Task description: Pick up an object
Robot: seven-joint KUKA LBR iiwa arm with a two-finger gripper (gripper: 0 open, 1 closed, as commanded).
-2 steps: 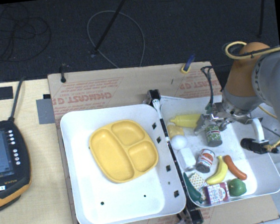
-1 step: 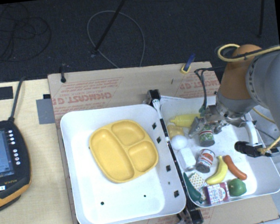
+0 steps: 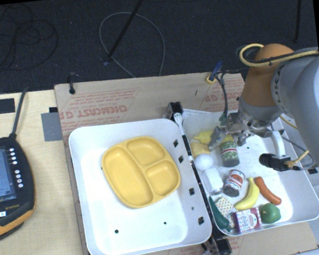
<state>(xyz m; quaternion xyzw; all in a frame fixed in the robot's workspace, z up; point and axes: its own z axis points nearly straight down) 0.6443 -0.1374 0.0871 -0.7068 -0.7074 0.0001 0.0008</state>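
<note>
Since the gripper [image 3: 229, 134] sits right over the small green-labelled can [image 3: 229, 152] in the right bin [image 3: 307, 204], that can reads as the target. Judging by looks: rigid metal, smooth round sides, light to moderate weight, slippery if pinched off-centre, not fragile. Best hold is probably across the middle of its body, fingers on opposite sides of the wall. The can stands upright near the far-left part of the right bin, just beside a white ball [image 3: 203, 161] and a yellow item [image 3: 203, 142] at the far left corner. Gripper hardware touches or nearly touches the can's top; whether the can is between the fingers, cannot tell, and the opening is hidden by the wrist. Nearer lie a second can [image 3: 233, 182] on its side, a banana [image 3: 248, 196], a red sausage-like piece [image 3: 267, 190], a green pepper [image 3: 269, 213]. The left bin [image 3: 104, 240] bears a yellow divided plate [image 3: 141, 170].
</note>
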